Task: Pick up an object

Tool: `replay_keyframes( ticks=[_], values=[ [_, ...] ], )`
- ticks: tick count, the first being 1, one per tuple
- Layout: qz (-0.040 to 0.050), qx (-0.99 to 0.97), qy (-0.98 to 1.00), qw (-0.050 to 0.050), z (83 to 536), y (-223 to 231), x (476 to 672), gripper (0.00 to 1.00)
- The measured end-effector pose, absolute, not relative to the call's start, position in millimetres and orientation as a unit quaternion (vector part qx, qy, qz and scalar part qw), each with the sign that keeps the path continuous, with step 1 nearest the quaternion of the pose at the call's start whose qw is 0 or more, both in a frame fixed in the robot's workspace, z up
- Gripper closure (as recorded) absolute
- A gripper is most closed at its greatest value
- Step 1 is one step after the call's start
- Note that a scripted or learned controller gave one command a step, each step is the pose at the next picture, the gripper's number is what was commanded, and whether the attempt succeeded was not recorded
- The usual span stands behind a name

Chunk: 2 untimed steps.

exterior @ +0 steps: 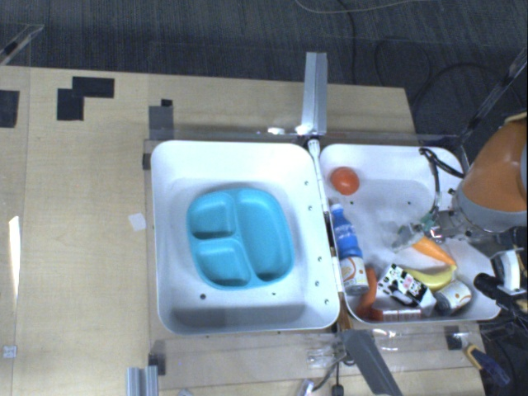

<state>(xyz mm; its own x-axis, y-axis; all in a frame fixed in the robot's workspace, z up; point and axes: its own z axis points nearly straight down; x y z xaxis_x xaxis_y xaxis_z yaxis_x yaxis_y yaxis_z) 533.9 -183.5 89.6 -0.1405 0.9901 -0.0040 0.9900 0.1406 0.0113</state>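
Bench (82, 221) of pale wood, bearing two shallow white bins side by side.

Left bin (169, 304): holds one blue divided tray (241, 238), three compartments, lying flat in the middle.

Right bin (388, 167): holds all the small items, crowded toward its near and left sides.

Arm (499, 176): grey with orange band, entering from the right, wrist over the right bin's far-right portion. Gripper (431, 225) is lowered among the items beside the carrot; whether its jaws stand open or closed, and whether they grip anything, I cannot tell, since the wrist and cabling mask them.

Blue bottle (345, 242): lying lengthwise along the bin's left wall, white cap end toward the near side.

Banana (437, 279): yellow, near the bin's front, just under the carrot.

Carrot (435, 251): orange, slanted, just beside the gripper; judged the likeliest target.

Black-and-white patterned block (402, 284): touching the banana's left end.

Orange ball (345, 180): alone, near the far-left corner.

Red sausage-shaped piece (371, 291): by the bottle's cap end.

Step in hand, by judgement: descent onto a pick, nothing visibly lifted. Next move calls for closing squarely on one item, then rising straight; neighbours lie close and may be nudged.
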Motion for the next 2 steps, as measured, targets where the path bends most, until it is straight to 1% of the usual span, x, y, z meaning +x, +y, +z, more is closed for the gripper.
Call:
replay_keyframes(
  ticks=[1, 2],
  values=[
    [0.0057, 0.654, 0.756, 0.007, 101.5, -181.6, 536.7, 1.0],
    [0.002, 0.705, 0.709, 0.003, 197.0, -126.6, 604.7, 1.0]
  ],
)
